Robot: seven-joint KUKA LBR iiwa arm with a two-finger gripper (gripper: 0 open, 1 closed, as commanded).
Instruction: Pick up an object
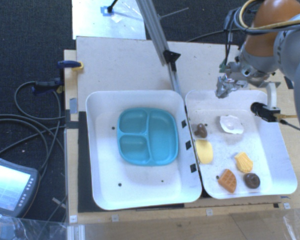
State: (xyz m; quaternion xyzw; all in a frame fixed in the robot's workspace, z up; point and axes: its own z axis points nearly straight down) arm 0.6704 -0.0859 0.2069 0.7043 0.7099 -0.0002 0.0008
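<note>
Arm: you see the grey arm (290, 44) with its orange band (275, 14) coming in over the desk's far right corner.
End effector: your end effector (224, 90) hangs over the far rim of the right bin, close to that bin's far left corner. It carries nothing that you can see; you cannot tell how it is set.
Right bin: the right bin (285, 174) sits against the desk's right side and holds six small objects, all apart from the end effector.
White shell-like piece: the white piece (231, 124) lies in the far half of the right bin, nearest to the end effector.
Brown piece: a small brown piece (201, 130) rests by the bin's left wall.
Yellow piece: the pale yellow piece (204, 151) lies just nearer to you than the brown piece, also along the left wall.
Orange-yellow piece: this ridged piece (243, 162) sits toward the near right part of the bin.
Orange waffle-like piece: it (228, 180) lies near the bin's near rim.
Dark round piece: it (251, 180) rests just right of the orange waffle-like piece.
Left bin: the left bin (102, 184) touches the right bin's side and holds a teal divided tray (147, 136) in its middle.
Desk's left side: cables (25, 114) and a handheld pendant (10, 186) lie on the floor beyond the left edge.
</note>
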